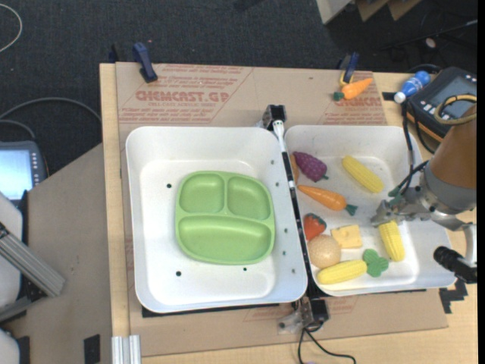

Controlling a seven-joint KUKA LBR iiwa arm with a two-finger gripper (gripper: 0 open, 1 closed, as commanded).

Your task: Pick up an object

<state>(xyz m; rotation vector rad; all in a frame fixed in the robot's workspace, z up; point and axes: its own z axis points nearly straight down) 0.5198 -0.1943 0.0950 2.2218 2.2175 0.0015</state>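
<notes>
A brown bench [227, 89] stands on dark carpet and carries two white bins. The left bin [144, 203] holds a green divided plate [224, 217]. The right bin [394, 139] holds toy food: a purple bunch of grapes [310, 164], a carrot [324, 197], three yellow corn cobs, a cheese wedge [348, 236], a strawberry [314, 225]. The gripper [386, 212] hangs low at the bin's right side, just above one short corn cob [392, 241]; whether it is spread or closed cannot be told.

Arm [455, 165] was cut off by the right edge. Gripper [388, 209] was small and blurred over the right bin [333, 136]; grip state unreadable. The tablet [17, 174] was cropped at left.
</notes>
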